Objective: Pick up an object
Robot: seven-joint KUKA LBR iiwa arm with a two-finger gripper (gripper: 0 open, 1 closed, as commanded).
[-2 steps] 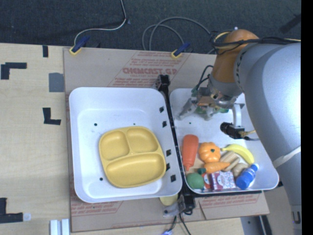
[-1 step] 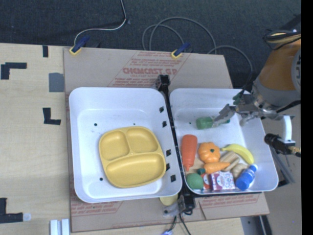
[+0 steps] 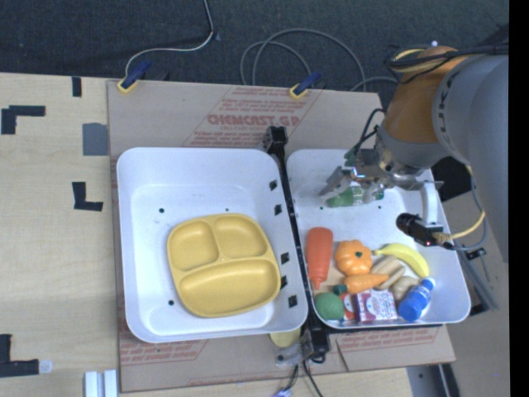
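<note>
Green object [image 3: 343,197] between tool [image 3: 354,185] fingers | tool clamped on it; over right bin [image 3: 314,165]

Two shallow white bins sat side by side on the table [image 3: 50,222]. In the left bin [image 3: 140,172] lay a yellow divided plastic plate [image 3: 223,265]. In the right bin [image 3: 314,168], along the near wall, lay an orange carrot [image 3: 319,253], a small orange pumpkin [image 3: 354,257], a yellow banana [image 3: 407,256] and a blue bottle [image 3: 416,299]. The pincer [image 3: 357,185] was above the far part of this bin.

1 fixed overhead camera, slanted down, both bins [image 3: 132,172] framed.
</note>
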